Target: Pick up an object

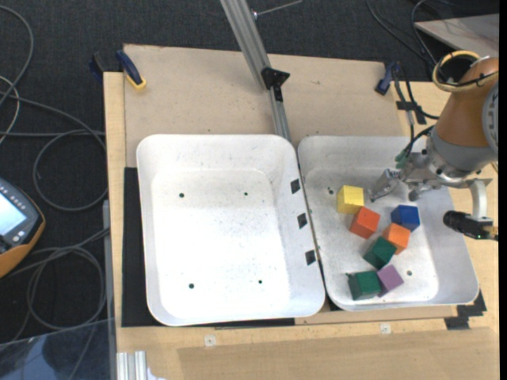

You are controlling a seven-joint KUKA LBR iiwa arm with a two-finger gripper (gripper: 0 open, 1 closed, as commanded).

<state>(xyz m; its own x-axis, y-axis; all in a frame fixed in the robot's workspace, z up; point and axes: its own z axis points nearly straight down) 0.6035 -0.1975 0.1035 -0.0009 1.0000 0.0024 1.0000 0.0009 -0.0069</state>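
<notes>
**Gripper poised above a cluster of coloured blocks in the right bin**

The arm (467, 125) reaches in from the right over the right bin (317, 157), which sits on the worktop (198, 93) beside the left bin (154, 165). The gripper (386, 187) hangs just right of the yellow block (349, 199); its fingers appear spread, with nothing between them. The other blocks lie close together below: a red-orange block (364, 222), a blue block (405, 216), an orange block (398, 235), a green block (379, 252), a purple block (390, 278) and a darker green block (364, 284). Several touch or nearly touch.

Judged from their look, the blocks are small, rigid, light cubes with smooth flat faces, unlikely to deform or break but apt to slide or rotate if pinched off-centre. The yellow block, nearest the gripper and standing slightly apart at the cluster's upper edge, seems the easiest candidate. Hold is best taken across two opposite flat faces, fingers squared to them, with clearance from the red-orange neighbour.
</notes>
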